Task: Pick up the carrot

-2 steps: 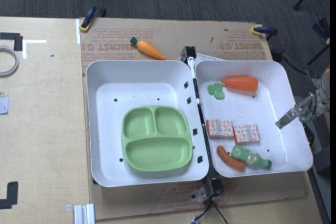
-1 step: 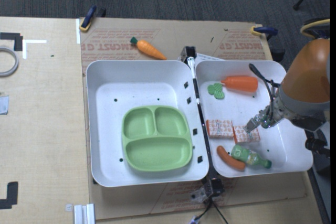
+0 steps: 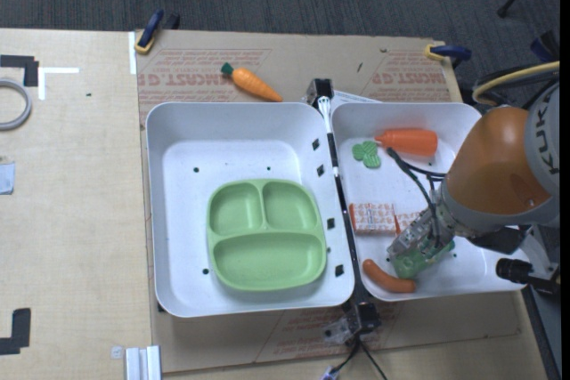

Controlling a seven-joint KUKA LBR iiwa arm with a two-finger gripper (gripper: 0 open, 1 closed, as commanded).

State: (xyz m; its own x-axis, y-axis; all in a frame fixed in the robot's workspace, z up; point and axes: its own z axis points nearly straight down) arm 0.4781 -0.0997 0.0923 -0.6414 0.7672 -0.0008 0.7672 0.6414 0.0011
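A large orange carrot with a green leafy end lies at the back of the right bin. A second, smaller carrot with a dark green top lies outside the bins, on the cardboard behind the left bin. My gripper is low over the front of the right bin, just above and to the right of an orange-red sausage. It is well in front of the large carrot and apart from it. The arm's orange band hides part of the bin's right side.
A pink and white wafer block lies in the right bin, left of the gripper. The left bin holds a green divided plate. Clamps pin the cardboard at the back corners.
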